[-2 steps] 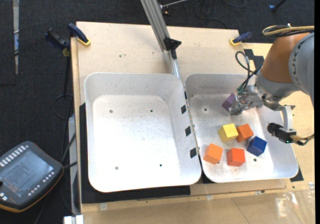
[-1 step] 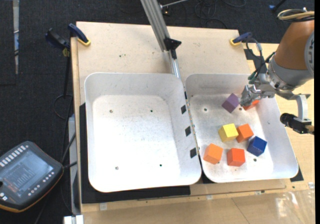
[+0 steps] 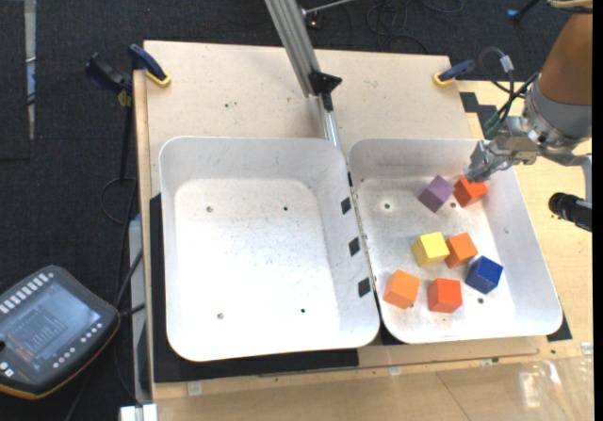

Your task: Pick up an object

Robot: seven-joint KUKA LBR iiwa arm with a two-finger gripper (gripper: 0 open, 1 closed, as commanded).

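Note:
The right bin (image 3: 528,250) holds several small blocks. A purple block (image 3: 435,193) and a red-orange block (image 3: 470,190) lie near its back. Further forward sit a yellow block (image 3: 431,248), an orange block (image 3: 462,249), a blue block (image 3: 484,274), another orange block (image 3: 402,288) and a red block (image 3: 445,296). My gripper (image 3: 480,170) hangs at the back right of this bin, right above the red-orange block and close to touching it. The block rests on the bin floor, not lifted.
The left bin (image 3: 179,221) stands beside the right one. A slanted metal pole (image 3: 287,19) crosses the bench from the top down to the gap between the bins. Clamps (image 3: 149,64) sit at the bench's back corners. A pendant (image 3: 47,325) lies at lower left.

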